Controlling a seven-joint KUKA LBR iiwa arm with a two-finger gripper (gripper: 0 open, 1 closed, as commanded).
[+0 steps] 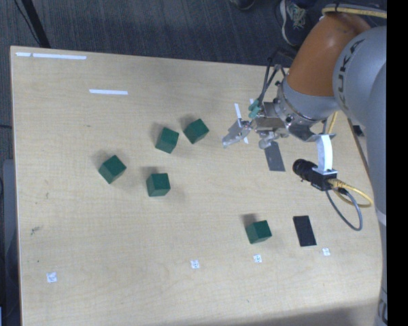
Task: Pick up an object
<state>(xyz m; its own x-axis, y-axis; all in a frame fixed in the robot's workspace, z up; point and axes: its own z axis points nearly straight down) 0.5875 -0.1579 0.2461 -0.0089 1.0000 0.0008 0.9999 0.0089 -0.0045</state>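
Green blocks are being shown scattered over the pale bench point(88, 250), the nearest block point(196, 130) lying just left of the gripper point(239, 132), whose grip cannot be told. Judged light and stiff, it is best taken across opposite flat faces.

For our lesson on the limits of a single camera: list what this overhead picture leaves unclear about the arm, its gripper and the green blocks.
- Gripper: fingers too small and blurred in the camera view to tell open from shut.
- Arm: cut off by the right edge, its base unseen.
- Five green blocks, e.g. the nearest: undersides hidden against the bench.
- Small white markers: too small to read.
- Black flat piece: identity unclear.
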